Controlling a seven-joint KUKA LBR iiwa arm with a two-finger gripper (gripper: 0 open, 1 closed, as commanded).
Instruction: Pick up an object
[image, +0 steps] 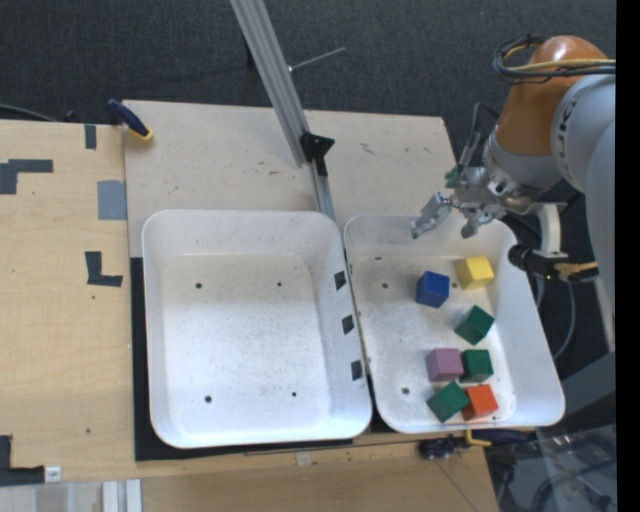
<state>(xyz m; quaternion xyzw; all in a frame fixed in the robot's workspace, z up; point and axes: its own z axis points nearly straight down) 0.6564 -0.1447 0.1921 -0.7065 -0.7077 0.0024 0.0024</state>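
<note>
At about nine o'clock the desk (60, 300) shows bare wood with strips of dark tape (97, 268) and a grey patch (111, 200). Toward eleven o'clock a small blue and yellow clamp (131, 118) lies on the pale board. The left bin (160, 300) sits left of centre, its white floor speckled with dark dots. A slanted metal rail (285, 95) runs down from twelve o'clock and ends at a black bracket (316, 147) just above the gap between the two bins.

The right bin (385, 330) lies at about four o'clock, touching the left bin along its long side. Inside it are seven blocks. A blue cube (433, 289) sits in the upper half, with a yellow cube (476, 271) just beside it toward three o'clock. Below them a dark green cube (475, 325) stands alone. Toward five o'clock four blocks cluster close together: a purple cube (445, 364), a green cube (478, 363) beside it, another green cube (449, 401) under the purple one, and an orange cube (481, 401) at the far end.

At two o'clock the arm (560, 105) reaches in, orange band on top. The gripper (449, 217) hangs over the top rim of the right bin, above the blue and yellow cubes and apart from them. The jaws stand apart, with nothing between them.
</note>
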